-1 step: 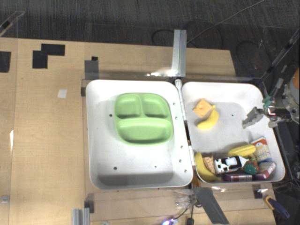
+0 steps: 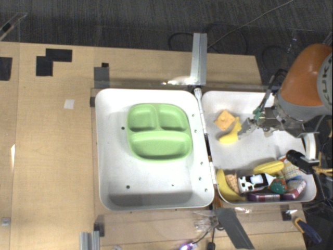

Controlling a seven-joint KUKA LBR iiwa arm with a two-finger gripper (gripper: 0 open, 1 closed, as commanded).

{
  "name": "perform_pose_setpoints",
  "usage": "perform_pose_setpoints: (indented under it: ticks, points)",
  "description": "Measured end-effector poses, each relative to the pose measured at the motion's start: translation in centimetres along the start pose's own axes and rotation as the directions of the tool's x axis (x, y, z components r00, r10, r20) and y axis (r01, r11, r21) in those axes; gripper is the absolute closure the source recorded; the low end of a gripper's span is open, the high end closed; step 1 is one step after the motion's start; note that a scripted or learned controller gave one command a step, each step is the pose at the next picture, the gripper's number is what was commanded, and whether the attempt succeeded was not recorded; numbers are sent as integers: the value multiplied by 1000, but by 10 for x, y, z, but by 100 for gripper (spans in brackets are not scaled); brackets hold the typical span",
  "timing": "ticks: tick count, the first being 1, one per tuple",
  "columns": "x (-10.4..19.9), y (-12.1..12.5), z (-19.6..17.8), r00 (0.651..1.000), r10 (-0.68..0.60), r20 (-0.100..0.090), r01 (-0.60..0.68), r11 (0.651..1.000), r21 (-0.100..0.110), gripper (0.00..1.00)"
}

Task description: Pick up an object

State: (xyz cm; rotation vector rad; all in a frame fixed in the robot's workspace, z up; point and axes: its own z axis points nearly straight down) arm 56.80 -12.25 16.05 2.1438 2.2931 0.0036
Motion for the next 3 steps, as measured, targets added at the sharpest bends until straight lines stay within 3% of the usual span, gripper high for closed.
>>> perform_pose_setpoints:
  ticks: [1, 2, 3]
  points:
    - [30, 32, 70, 1000, -24, 3, 24, 1000, -13, 0]
    - [32, 34, 58, 1000, -25, 1, 25, 1000, -18, 100]
    - [80, 60, -36, 989, 150, 0, -150, 989, -3, 100]
